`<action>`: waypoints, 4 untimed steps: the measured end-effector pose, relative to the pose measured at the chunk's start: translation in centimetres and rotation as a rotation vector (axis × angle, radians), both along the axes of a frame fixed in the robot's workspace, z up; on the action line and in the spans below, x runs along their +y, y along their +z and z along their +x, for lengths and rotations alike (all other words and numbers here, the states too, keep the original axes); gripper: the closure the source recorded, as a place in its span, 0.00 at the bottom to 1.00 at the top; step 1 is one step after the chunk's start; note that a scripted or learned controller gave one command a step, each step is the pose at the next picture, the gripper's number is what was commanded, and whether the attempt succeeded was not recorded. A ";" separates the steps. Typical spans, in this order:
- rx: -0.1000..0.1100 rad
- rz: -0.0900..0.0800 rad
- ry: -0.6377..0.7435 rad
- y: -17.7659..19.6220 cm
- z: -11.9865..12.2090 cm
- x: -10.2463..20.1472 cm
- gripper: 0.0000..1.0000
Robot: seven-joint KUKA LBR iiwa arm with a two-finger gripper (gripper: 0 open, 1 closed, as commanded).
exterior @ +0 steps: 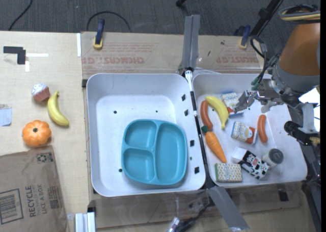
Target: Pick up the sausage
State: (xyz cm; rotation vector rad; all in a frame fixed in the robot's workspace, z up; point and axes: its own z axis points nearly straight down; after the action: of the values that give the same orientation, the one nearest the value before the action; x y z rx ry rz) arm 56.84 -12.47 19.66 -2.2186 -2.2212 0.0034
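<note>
The fingers (244,101) hang over the upper middle of the right bin (300,175); they look parted with nothing between them, their tips just right of a small blue-and-white packet (229,97) and above the yellow banana (219,109); two sausages lie in this bin, both smooth, reddish-orange and rounded at the ends; one sausage (262,128) lies lengthwise below and right of the fingers, beside a small carton (242,132); the other sausage (205,114) lies along the bin's left wall, touching the banana, with a carrot (215,146) just below it; further out, the left bin (102,124) holds a blue divided plate (154,152); on the bench (51,73), a second banana (56,109) and a small pumpkin (36,133)
</note>
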 end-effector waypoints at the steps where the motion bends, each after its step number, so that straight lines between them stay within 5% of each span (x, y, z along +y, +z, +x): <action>1: -0.001 0.000 0.142 -2.9 -0.1 -6.8 0.00; 2: -0.011 0.002 0.175 -10.0 -1.2 -9.4 0.00; 3: -0.018 -0.001 0.171 -8.8 -1.0 -9.6 1.00; 4: -0.002 0.000 0.168 -8.8 -4.3 -7.1 1.00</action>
State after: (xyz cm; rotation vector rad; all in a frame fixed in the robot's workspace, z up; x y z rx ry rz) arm 52.54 -19.57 10.87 -2.0256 -2.4003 0.0013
